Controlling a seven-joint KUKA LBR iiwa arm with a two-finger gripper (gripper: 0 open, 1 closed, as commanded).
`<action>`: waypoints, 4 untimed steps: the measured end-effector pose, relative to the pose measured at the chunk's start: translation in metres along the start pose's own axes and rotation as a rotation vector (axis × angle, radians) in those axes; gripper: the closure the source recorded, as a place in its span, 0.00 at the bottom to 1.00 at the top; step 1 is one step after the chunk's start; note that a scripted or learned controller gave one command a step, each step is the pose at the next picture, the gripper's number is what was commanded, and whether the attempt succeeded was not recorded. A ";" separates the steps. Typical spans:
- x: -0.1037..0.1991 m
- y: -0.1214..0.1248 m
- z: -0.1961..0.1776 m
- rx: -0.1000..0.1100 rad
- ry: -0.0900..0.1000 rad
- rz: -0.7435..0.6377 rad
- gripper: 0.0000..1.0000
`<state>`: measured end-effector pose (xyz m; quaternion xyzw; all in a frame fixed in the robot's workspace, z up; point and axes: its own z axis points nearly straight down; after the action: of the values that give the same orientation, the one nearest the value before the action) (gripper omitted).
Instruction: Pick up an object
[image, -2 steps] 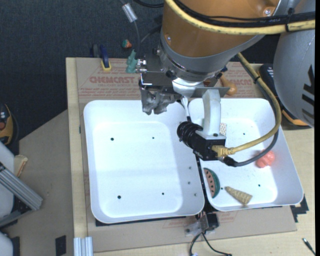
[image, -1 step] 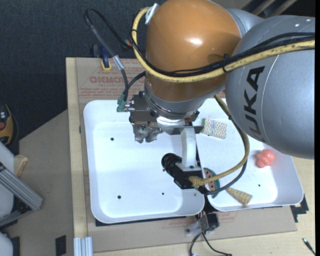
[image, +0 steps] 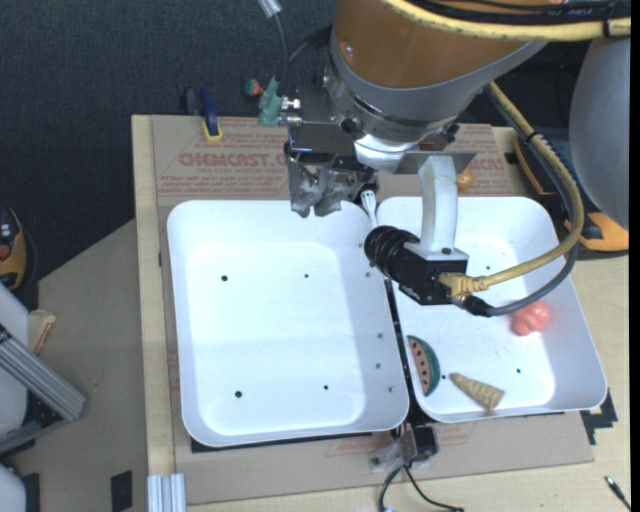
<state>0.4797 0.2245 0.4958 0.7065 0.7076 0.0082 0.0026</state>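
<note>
My gripper (image: 320, 195) hangs over the far rim of the left bin (image: 190, 300), close to the divide between the two bins. I see nothing under it or held in it. The right bin (image: 570, 345) holds a pink lumpy object (image: 532, 317) at its right side. A watermelon-slice toy (image: 425, 365) lies near the right bin's front left corner, and a tan cone (image: 477, 390) lies just right of it. A small orange object (image: 465, 182) peeks out at that bin's far edge, partly hidden by the arm.
A black module with a yellow cable (image: 412, 268) hangs from the wrist over the right bin's left part. The arm's large body (image: 430, 60) covers the far middle of the bench. A blue and yellow clamp (image: 210, 118) sits at the board's far left corner.
</note>
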 end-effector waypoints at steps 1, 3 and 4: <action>-0.001 -0.004 0.108 0.028 -0.014 0.003 1.00; -0.001 -0.004 0.114 0.030 -0.015 0.003 1.00; 0.000 0.000 -0.046 -0.003 0.002 0.000 1.00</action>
<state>0.4794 0.2243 0.5422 0.7064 0.7077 0.0100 0.0032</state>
